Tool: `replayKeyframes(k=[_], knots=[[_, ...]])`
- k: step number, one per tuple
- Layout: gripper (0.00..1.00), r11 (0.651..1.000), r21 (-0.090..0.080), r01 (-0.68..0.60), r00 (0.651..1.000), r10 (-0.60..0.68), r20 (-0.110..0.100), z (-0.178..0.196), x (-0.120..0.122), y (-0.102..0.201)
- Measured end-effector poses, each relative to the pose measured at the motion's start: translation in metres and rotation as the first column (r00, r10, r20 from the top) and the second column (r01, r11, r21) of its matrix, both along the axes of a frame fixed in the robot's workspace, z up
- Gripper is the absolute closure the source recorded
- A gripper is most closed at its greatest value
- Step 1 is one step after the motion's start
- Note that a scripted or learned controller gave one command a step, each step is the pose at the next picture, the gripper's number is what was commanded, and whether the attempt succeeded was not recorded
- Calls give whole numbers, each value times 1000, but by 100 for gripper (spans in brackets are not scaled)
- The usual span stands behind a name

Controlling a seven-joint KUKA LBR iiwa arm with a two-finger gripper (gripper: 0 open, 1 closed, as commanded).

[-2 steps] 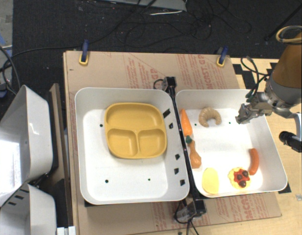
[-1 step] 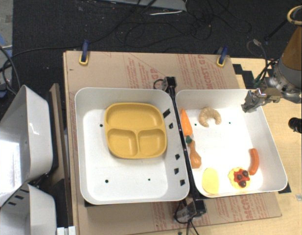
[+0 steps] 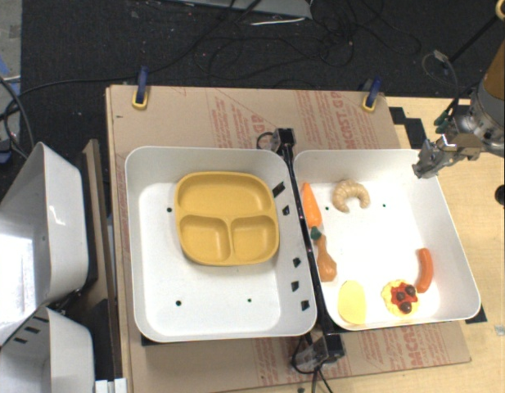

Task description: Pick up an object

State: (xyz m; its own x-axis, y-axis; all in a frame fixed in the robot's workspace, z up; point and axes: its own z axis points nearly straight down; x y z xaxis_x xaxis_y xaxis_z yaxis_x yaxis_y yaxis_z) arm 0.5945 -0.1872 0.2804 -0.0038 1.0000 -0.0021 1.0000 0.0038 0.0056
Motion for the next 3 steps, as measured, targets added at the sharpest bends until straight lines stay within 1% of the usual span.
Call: replayKeyframes(k=[1, 2, 3], knots=[[100, 1000, 4, -4, 1000, 4, -6, 3, -13, 54], [100, 1000, 4, -3, 1000, 3, -8, -15, -21, 107], [100, 1000, 4, -5, 1000, 5, -6, -13, -25, 163]])
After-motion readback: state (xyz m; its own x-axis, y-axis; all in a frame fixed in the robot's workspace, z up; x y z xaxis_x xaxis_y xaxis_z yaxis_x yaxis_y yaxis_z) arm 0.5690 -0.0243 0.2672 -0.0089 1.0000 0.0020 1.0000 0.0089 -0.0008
